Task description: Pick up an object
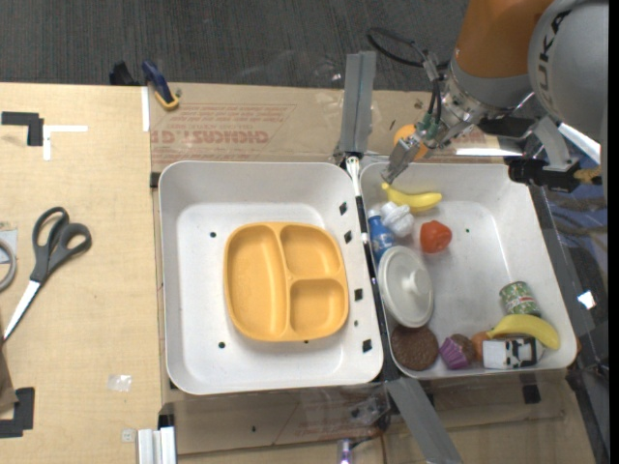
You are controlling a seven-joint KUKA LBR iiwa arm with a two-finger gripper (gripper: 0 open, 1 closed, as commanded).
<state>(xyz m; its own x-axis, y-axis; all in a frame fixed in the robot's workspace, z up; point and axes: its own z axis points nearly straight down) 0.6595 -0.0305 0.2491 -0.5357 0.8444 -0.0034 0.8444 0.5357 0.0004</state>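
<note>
Gripper [398, 165] above right bin's [503, 187] far-left corner, just over a banana [414, 199], finger state can't be told; yellow tray [286, 281] in left bin [184, 288].

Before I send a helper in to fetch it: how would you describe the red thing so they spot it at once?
Look in the right bin, the crowded one, not the one with the yellow divided plate. Near its back, just below the small banana and right of the blue-and-white bottle, lies the red tomato-like object. It is the bin's one red, roundish item.
</note>
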